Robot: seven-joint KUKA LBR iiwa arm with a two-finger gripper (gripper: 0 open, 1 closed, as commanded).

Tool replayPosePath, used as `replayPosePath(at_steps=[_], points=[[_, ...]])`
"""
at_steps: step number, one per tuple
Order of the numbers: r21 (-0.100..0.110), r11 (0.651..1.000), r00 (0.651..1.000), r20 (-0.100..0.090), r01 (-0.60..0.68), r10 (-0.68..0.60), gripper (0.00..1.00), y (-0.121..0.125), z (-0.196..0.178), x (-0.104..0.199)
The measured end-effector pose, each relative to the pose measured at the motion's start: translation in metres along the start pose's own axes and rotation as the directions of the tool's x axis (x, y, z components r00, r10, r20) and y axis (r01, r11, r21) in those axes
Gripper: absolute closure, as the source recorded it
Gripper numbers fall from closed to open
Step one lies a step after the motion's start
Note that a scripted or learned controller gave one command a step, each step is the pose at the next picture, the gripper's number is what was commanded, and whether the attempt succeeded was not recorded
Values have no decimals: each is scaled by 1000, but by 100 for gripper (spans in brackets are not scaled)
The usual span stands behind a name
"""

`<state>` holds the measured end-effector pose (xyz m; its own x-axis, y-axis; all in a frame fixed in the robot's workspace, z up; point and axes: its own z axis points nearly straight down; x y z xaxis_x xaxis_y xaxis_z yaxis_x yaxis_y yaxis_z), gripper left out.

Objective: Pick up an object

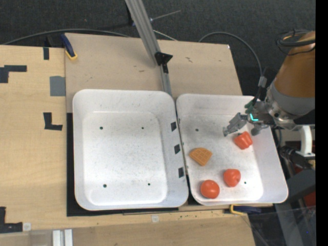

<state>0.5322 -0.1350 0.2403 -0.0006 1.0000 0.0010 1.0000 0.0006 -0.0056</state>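
Right bin (266, 188) with the gripper (241, 129) low over its upper right area, fingers spread and holding nothing; a small, rounded orange-red piece (243, 140) lies just beside the fingertips. Two red pieces (231, 177) (209, 188) and a tan waffle (200, 156) lie nearer the front.

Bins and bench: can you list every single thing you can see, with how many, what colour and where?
Bins: 2, white, side by side on the bench.
Red pieces: 3, red; all in the right bin, two near its front edge, one just below the gripper.
Waffle: 1, orange-tan, middle of the right bin.
Bench: 1, light wood, under both bins.
Pole: 1, grey metal, slanting in from the top to between the bins.
Clamp: 1, blue and yellow, bench's back left corner.
Arm: 1, grey with orange band, at the right.
Gripper: 1, grey, over the right bin's back right part.
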Motion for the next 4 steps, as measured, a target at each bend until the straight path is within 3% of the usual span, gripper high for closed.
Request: replayPosePath(at_steps=[1, 2, 3, 4], points=[[-4, 1000, 1000, 1, 1, -1, 0, 1, -2, 0], [1, 1000, 1000, 1, 0, 0, 0, 5, 46, -7], [3, 1000, 1000, 0, -1, 1, 0, -7, 101, -4], [-8, 1000, 1000, -3, 0, 0, 0, -5, 149, -3]])
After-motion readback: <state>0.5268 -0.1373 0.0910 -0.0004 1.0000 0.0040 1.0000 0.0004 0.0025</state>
